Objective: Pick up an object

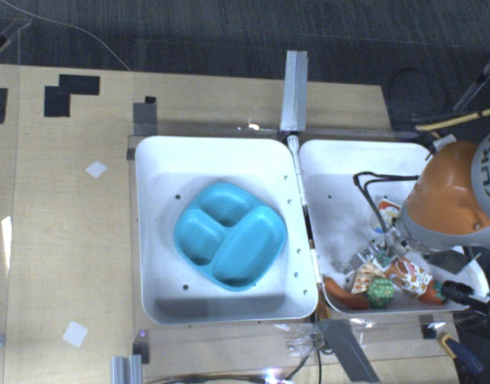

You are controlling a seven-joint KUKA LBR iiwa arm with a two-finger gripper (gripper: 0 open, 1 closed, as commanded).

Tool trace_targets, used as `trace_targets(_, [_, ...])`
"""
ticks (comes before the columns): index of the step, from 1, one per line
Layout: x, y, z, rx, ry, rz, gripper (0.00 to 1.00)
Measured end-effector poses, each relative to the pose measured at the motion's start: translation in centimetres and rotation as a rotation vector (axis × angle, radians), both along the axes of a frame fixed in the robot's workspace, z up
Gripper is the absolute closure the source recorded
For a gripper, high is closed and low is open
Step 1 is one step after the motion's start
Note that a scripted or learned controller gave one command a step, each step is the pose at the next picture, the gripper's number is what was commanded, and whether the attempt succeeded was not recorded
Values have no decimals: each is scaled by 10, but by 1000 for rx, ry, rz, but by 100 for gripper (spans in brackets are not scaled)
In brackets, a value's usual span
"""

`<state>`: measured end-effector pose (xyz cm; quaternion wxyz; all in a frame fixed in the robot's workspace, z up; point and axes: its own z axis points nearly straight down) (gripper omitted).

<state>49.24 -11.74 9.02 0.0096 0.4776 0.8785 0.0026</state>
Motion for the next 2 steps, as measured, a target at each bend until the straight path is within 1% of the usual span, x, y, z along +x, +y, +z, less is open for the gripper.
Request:
trace_targets(1, [0, -15, 0, 9, 3, -229, 0])
trace_targets(2, [-1, 0, 1, -2, 7, 290, 0])
